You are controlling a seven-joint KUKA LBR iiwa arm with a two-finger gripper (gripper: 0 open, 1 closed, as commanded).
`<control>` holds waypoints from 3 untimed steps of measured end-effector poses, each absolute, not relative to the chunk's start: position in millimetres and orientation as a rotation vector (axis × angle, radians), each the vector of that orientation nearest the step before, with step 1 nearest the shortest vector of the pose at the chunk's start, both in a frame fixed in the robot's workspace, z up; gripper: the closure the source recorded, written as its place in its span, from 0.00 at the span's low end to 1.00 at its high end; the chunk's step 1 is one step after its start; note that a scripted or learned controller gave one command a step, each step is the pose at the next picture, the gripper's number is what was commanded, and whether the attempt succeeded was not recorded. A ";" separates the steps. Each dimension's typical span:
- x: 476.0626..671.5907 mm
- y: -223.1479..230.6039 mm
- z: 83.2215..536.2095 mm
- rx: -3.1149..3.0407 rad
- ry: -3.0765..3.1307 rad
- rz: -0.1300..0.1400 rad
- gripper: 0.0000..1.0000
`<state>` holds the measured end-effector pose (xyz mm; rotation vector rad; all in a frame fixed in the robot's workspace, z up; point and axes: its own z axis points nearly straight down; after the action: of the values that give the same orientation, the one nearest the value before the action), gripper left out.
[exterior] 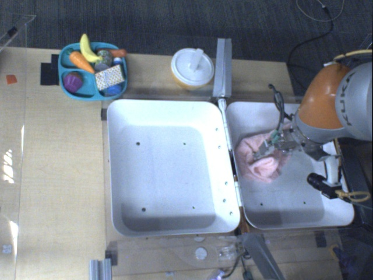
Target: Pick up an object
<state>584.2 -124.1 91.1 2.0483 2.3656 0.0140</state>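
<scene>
Camera view gives you the pink cloth [258, 158] as a crumpled heap in the right bin [291, 206], lying in that bin's upper left part, close to the wall it shares with its neighbour. Look at the cloth's right edge and you find the gripper [274, 144] down on it, touching or just over the fabric. Whether its jaws are apart or together on the cloth you cannot tell from this angle, because the metal parts blur into the folds.

Follow the gripper to the right and you reach the grey arm [349, 118] with its orange band [323, 101], coming in over the right bin's far edge. A black cable [278, 107] loops up from the wrist.

Move left and you see the left bin [166, 165], white and shallow, touching the right bin along a metal divider [222, 69]. Behind the bins, on the wooden bench [52, 174], you have a round white lidded container [192, 67] and, further left, a blue tray [90, 72] holding toy food, among it a banana [88, 49] and a carrot [81, 61].
</scene>
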 end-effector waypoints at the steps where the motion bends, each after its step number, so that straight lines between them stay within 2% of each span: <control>1: 623.8 -107.5 90.4 2.144 2.280 0.015 0.00; 2: 596.4 -94.2 91.3 2.052 2.359 0.015 0.00; 3: 560.3 -91.2 91.6 2.026 2.380 0.016 0.00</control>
<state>560.3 -91.2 91.6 2.0257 2.3801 0.0163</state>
